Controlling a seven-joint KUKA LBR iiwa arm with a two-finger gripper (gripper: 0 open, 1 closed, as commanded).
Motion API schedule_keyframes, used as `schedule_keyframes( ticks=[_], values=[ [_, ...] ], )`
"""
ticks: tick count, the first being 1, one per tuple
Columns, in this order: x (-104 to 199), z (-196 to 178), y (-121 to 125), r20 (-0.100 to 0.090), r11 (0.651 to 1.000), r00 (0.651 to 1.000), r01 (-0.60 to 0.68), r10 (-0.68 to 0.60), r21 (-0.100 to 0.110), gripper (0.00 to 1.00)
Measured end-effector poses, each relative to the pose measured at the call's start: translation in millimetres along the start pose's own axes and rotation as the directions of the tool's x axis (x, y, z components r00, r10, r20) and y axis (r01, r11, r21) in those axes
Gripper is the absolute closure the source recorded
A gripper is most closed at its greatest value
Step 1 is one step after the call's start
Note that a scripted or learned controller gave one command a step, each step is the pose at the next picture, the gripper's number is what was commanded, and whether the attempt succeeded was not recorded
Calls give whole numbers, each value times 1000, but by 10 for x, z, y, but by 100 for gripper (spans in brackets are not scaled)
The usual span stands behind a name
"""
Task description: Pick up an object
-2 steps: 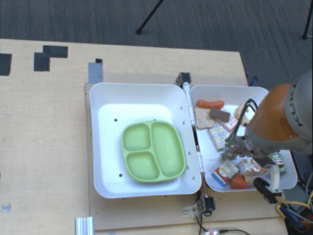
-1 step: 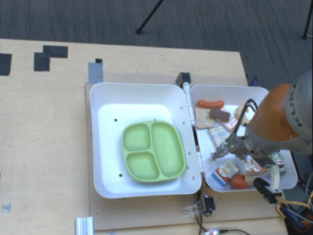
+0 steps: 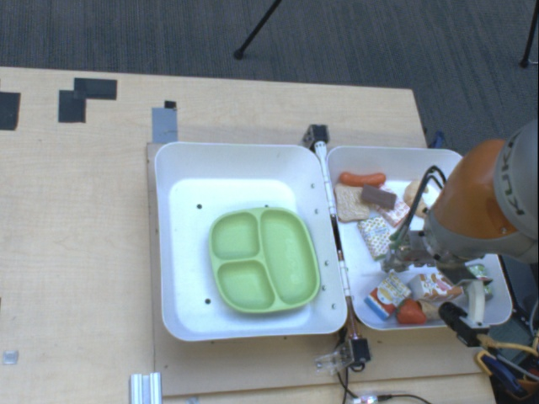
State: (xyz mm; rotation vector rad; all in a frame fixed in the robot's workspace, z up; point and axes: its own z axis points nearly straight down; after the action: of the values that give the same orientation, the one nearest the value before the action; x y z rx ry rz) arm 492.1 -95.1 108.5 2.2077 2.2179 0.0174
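Hovering over the crowded right bin (image 3: 505, 305), the pincer (image 3: 402, 257) hides its opening, cannot tell; packets (image 3: 389, 293) lie touching; risk: snagging two, or slipping off.

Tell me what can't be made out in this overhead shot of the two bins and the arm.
- Gripper: whether it holds anything; the wrist above hides it in the camera view.
- Right bin: its far right part lies under the arm.
- Small packets: print too small to read.
- Cables: cut off by the bottom edge.
- Green divided plate in the left bin: fully visible.
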Motion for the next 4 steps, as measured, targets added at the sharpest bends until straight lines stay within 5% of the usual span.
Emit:
schedule_keyframes(
  ticks=[1,2,3,4],
  values=[
    [0,1,-1,0,1000,1000,0,0,0,0],
    [9,-104,16,-1,1000,1000,3,-3,-3,100],
    [9,-103,15,-1,1000,1000,3,-3,-3,0],
    [106,217,-40,1,1000,1000,-2,2,10,0]
  ],
)
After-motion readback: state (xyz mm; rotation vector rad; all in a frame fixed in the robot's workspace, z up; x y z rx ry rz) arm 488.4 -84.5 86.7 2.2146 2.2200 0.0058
